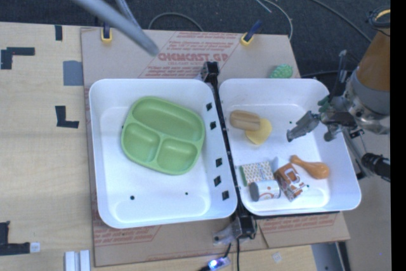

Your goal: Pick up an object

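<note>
The two-finger pincer [315, 126] hung spread and empty over the right-hand shallow white bin [342, 200], seemingly mid-approach, needing descent onto the orange plastic drumstick [311, 167].

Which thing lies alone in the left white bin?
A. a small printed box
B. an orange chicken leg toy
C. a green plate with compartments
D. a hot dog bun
C: the green plate with three compartments is the sole thing lying in the left bin, while the bun, the chicken leg toy and the printed box all lie in the right bin.
</note>
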Motion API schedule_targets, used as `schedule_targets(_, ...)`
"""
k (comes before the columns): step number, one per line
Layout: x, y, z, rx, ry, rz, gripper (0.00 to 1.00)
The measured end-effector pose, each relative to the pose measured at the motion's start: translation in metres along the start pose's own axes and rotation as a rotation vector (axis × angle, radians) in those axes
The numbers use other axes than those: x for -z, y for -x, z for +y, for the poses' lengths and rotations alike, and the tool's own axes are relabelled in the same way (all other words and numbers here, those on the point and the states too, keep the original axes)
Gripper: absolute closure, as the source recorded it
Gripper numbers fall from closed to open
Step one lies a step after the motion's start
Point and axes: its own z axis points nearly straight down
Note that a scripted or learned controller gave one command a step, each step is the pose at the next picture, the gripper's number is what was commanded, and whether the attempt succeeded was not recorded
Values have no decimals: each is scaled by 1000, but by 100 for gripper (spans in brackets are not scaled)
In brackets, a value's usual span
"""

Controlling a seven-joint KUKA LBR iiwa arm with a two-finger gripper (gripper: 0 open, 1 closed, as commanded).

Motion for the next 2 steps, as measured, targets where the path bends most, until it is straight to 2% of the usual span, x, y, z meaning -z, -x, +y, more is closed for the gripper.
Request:
schedule_targets(1, 5, 0, 2, 3, 11, -2, 0)
schedule_targets(2, -40, -2, 8, 3, 7, -2, 0)
